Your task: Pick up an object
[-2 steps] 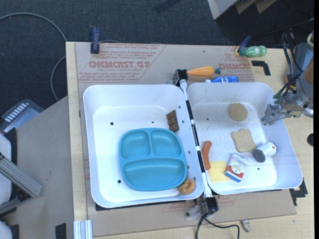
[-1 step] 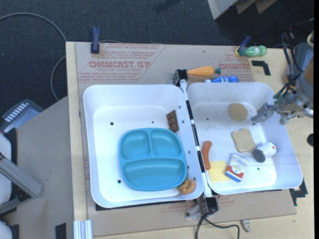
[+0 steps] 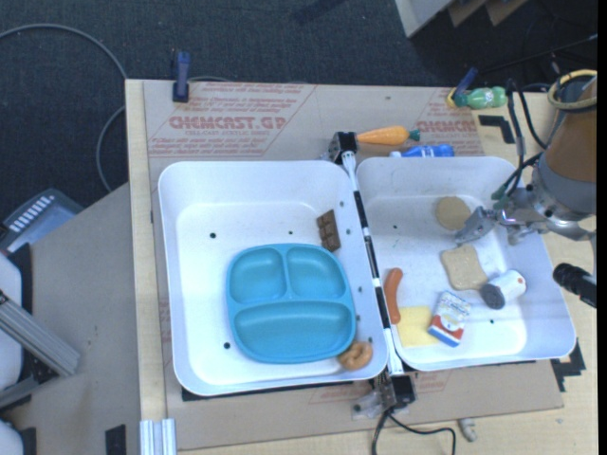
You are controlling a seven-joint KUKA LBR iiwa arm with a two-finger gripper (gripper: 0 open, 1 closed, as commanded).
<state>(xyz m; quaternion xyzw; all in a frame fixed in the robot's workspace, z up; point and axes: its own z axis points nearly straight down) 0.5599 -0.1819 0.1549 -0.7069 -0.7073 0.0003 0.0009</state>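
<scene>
You had two white bins on the bench: the left bin point(image 3: 190, 207) and the right bin point(image 3: 541, 339), touching along a central divider.

Left bin, three things: one blue divided plate point(image 3: 289, 303) in the middle, one brown chocolate piece point(image 3: 328, 229) between the plate and the divider, and one pretzel-like brown bit point(image 3: 357, 354) at the plate's near corner.

Right bin, six things: one round tan cookie point(image 3: 452, 211), one slice of toast point(image 3: 465, 267), one white-and-grey cylinder point(image 3: 501, 289), one red-white-blue packet point(image 3: 449, 318), one yellow cheese slice point(image 3: 413, 326) and one hot dog point(image 3: 393, 294) lying closest to the plate, just across the divider.

The gripper point(image 3: 477, 227) hung over the right bin's far part, beyond the toast as seen from the plate, just beside the cookie. Its fingers were too small and blurred; you could not tell whether they were released or clenched, and nothing was visibly between them.

Packet print illegible.
</scene>
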